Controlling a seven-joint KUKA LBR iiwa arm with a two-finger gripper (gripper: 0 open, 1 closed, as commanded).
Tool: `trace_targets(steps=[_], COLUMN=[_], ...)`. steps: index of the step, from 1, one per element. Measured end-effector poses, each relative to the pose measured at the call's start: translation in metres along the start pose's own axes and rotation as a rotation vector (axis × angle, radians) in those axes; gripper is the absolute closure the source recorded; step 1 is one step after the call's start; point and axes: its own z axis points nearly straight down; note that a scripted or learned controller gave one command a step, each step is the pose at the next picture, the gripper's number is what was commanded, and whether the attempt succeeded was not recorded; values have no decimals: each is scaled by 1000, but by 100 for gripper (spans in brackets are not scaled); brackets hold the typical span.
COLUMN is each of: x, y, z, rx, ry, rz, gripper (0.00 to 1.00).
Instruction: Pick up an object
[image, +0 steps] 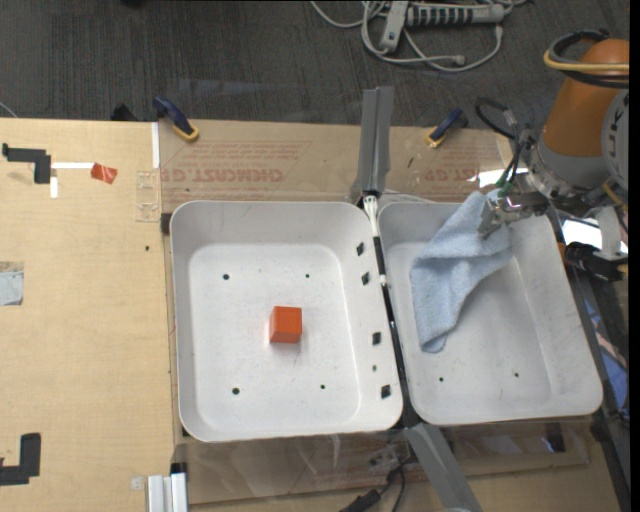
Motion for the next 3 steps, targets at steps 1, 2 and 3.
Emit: trace_targets(steps=[1,2,3], x=[-6,-25,-52], y=[-1,-5,-34], z=[-6,-61,-59], rx=[-2,-3,-3], ry=[-1,-2,0], rz=[-203,-271,-554], gripper=[100,100,100])
